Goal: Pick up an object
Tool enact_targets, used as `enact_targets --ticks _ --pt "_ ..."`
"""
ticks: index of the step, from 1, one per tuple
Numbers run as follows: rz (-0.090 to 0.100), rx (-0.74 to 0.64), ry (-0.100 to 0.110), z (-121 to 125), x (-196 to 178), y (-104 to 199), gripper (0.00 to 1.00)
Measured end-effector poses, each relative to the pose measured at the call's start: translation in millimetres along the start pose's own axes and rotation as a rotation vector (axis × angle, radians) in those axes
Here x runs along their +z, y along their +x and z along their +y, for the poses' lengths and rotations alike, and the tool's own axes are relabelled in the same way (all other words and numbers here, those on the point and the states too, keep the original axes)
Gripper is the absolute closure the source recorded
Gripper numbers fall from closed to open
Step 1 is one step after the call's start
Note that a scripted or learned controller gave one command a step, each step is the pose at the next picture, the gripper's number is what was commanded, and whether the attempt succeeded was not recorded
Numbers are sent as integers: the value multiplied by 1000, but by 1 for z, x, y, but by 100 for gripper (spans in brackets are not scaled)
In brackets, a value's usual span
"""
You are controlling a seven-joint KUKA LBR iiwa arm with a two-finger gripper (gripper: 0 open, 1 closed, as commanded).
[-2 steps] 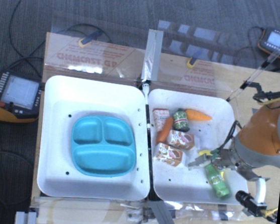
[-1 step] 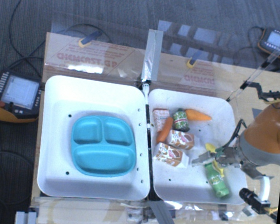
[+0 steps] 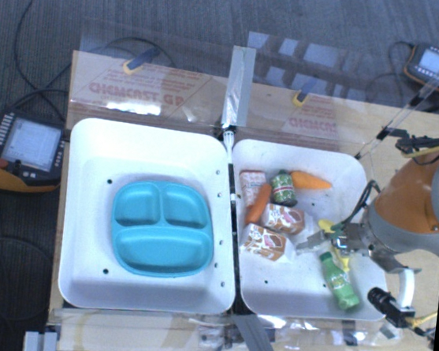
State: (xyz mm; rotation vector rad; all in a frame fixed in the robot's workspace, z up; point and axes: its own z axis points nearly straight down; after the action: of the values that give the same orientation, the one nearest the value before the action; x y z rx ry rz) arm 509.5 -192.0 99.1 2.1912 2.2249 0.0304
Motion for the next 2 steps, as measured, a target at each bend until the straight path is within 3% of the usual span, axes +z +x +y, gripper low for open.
enact_targets --ticks 2 --pt "-2 41 -7 -12 2 1 0"
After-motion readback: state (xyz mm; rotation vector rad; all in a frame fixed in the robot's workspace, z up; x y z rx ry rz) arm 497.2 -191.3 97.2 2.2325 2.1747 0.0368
